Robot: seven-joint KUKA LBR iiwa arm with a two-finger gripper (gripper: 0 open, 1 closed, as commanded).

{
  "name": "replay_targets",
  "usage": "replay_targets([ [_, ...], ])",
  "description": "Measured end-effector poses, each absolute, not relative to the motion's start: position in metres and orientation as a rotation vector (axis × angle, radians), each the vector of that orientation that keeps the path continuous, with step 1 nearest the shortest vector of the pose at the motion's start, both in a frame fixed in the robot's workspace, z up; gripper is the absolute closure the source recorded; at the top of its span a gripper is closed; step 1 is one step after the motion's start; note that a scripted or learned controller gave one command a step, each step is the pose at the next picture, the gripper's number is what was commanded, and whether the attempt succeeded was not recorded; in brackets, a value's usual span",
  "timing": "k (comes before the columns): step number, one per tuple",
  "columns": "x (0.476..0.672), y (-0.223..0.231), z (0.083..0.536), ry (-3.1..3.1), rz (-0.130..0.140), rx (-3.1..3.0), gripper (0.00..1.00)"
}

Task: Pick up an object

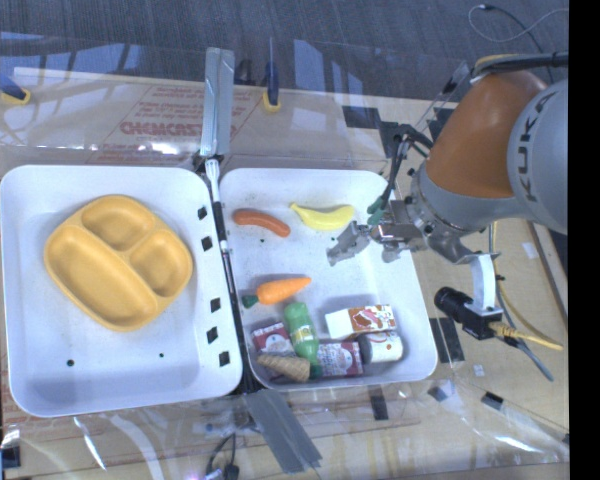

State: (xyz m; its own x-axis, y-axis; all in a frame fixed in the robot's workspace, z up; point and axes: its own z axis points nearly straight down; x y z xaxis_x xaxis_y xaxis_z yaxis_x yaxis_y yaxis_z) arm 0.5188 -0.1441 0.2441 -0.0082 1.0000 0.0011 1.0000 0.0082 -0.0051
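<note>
Tool [365, 243] beside banana [323, 216] (right bin [412, 298]), fingers spread, empty

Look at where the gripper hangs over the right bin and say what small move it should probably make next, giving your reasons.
Probably a short descent toward the banana. The gripper hangs just right of it, above the right bin, with nothing seen between its fingers. The banana lies apart from the sausage and carrot, so it looks the nearest, least crowded thing to pick.
</note>
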Motion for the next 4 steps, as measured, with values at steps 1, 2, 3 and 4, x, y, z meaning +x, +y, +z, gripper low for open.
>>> replay_targets([
  [1, 0.547, -0.093, 0.188, -2.416, 0.005, -2.0, 0.0],
  [2, 0.539, -0.105, 0.096, -2.686, -0.005, -1.631, 0.0],
  [3, 0.541, -0.102, 0.107, -2.693, -0.01, -1.623, 1.0],
  [4, 0.58, -0.127, 0.092, -2.444, 0.002, -1.973, 1.0],
])
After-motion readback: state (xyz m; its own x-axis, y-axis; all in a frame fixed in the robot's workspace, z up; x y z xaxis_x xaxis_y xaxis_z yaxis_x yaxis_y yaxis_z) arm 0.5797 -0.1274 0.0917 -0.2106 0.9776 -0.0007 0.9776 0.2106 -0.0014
